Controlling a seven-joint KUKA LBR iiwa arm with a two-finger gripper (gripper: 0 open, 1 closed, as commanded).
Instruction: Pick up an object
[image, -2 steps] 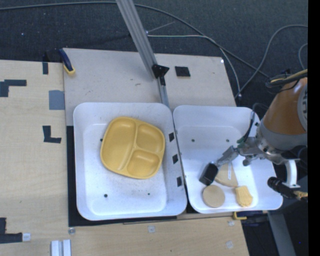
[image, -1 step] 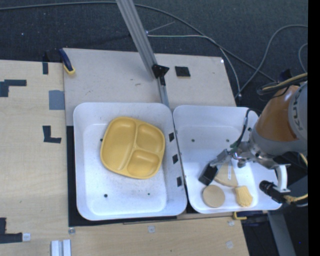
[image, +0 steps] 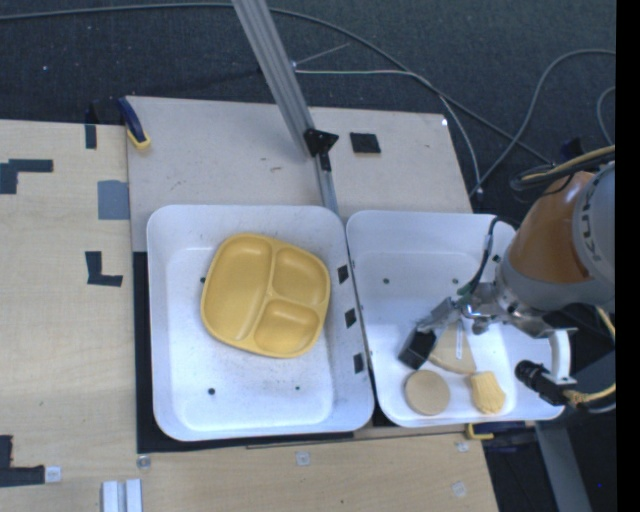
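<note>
The gripper (image: 425, 345) hangs low in the right bin (image: 400, 235); whether its dark fingers are open or closed cannot be told. Just below it lies a round tan disc (image: 428, 392), flat and matte, with a lumpy yellow piece (image: 488, 392) beside that. A pale wedge (image: 458, 355) sits at the tool's right. The compartmented yellow plate (image: 266, 295) rests far left.
</note>
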